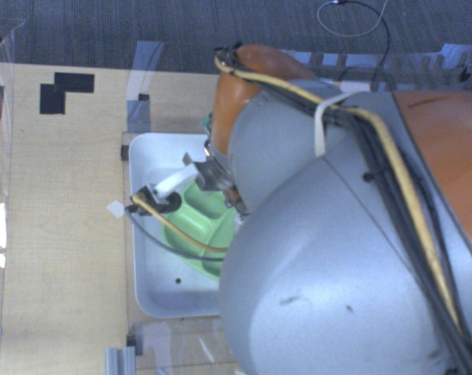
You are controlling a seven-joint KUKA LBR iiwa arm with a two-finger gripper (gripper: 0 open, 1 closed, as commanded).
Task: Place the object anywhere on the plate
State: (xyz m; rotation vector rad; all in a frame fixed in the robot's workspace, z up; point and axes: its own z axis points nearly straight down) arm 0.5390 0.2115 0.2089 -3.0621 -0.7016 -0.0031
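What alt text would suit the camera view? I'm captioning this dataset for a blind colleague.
A large grey robot arm with an orange band reaches from the right over a shallow white bin, covering much of it. Beneath its wrist lies a light green plate, partly hidden, with cables looping across it.

A pale green plate [195, 223] lay flat inside the white bin [154, 287], toward its right side, its raised rim curving along the lower left edge. Much of it was hidden beneath the grey arm, so only its left part showed. The object to be placed could not be made out.
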